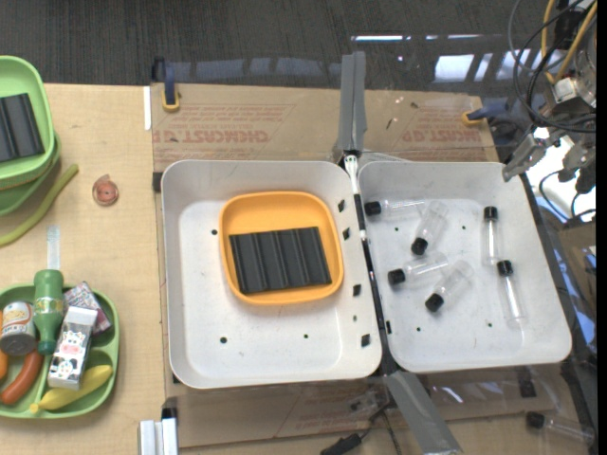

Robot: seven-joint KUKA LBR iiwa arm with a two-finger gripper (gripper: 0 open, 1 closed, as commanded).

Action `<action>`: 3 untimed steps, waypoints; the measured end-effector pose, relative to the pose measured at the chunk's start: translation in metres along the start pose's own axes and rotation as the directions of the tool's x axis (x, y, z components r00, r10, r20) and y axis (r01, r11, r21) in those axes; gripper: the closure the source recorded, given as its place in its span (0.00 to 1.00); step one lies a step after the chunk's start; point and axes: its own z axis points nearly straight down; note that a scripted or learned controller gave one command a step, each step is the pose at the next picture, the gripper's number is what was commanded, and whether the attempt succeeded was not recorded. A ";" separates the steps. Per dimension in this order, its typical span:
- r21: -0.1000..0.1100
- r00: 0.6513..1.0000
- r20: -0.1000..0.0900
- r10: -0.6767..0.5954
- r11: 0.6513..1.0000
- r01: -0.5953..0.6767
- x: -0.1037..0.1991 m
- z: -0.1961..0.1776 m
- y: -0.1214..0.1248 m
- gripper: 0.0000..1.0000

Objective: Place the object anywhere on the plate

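An orange plate (281, 201) sits in the left bin (190, 330), and a dark ridged slab (280, 260) lies flat on it. Several clear tubes with black caps (417, 271) lie scattered in the right bin (474, 344); one (490, 237) lies along the right side, another (402, 206) near the top left corner. My gripper (545, 150) hangs among cables just beyond the right bin's upper right corner, above and apart from the tubes.
Cardboard (256, 121) lies under both bins. On the bench to the left stand a green tray of toy food (57, 349), a green bowl holding a dark slab (19, 131), and a small pink piece (105, 191).
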 end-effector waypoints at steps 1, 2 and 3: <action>-0.001 0.931 0.001 -0.366 0.931 0.366 0.000 0.044 0.007 0.00; -0.001 0.766 0.002 -0.643 0.766 0.643 -0.016 0.052 0.001 0.00; -0.001 0.522 -0.001 -0.853 0.522 0.853 -0.010 0.067 0.000 0.00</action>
